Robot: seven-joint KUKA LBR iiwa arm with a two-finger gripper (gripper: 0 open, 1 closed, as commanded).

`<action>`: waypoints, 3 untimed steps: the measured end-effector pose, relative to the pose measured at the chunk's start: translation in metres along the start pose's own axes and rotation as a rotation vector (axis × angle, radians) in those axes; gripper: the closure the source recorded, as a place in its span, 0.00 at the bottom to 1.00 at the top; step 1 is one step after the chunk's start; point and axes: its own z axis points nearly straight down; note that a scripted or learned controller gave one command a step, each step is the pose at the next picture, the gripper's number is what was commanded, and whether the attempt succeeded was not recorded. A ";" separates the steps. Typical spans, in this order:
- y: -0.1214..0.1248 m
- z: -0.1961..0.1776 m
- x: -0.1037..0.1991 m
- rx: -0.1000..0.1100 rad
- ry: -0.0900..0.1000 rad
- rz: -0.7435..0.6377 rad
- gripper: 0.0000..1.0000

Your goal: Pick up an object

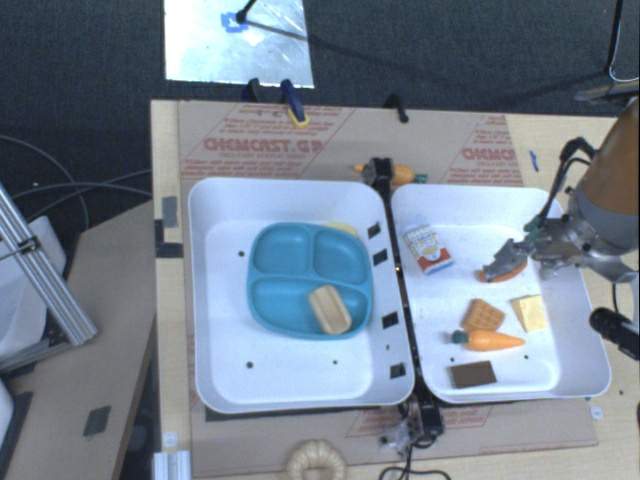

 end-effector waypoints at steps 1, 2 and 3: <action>-0.007 0.059 -0.004 0.005 0.001 0.003 0.00; -0.006 0.101 -0.002 0.003 0.001 0.002 0.00; -0.003 0.144 -0.006 -0.010 -0.009 0.006 0.00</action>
